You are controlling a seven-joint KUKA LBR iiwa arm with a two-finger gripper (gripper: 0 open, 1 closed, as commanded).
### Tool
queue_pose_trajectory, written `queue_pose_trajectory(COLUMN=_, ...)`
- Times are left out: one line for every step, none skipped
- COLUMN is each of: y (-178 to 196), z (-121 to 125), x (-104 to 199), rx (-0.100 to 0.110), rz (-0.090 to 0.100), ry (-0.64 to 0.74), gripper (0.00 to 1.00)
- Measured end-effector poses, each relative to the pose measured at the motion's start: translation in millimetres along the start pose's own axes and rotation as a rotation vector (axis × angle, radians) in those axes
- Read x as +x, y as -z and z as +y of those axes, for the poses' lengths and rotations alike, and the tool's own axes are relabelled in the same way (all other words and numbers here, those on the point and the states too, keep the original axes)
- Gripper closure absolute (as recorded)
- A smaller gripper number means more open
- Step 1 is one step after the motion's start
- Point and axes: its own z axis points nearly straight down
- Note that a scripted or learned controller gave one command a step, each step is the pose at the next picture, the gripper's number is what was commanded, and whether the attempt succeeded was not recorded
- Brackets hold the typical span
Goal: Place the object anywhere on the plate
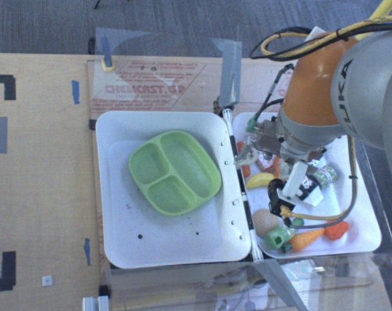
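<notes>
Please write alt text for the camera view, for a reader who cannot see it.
The grey and orange arm hangs over the right bin, above toy foods such as a banana and a carrot. In the left bin lies a green divided plate with nothing on it.

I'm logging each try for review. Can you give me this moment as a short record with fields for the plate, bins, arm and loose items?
plate: green divided plate, lying in the left bin
right bin: white, holds the toy food
arm: grey and orange arm, reaching over the right bin
loose items: banana, carrot, brown lump, green piece, red piece, all in the right bin
held item: cannot tell
task state: no item on the plate yet
</notes>
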Motion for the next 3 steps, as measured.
queue_pose_trajectory(y=8, z=0, x=1, rx=0.001, rz=-0.002, ry=0.003, gripper=1.0)
queue_pose_trajectory(y=17, z=6, x=-11, rx=-0.002, rz=0.0, ry=0.217, gripper=1.0)
queue_pose_trajectory(y=-46, z=1, x=71, rx=0.002, rz=0.0, ry=0.354, gripper=1.0)
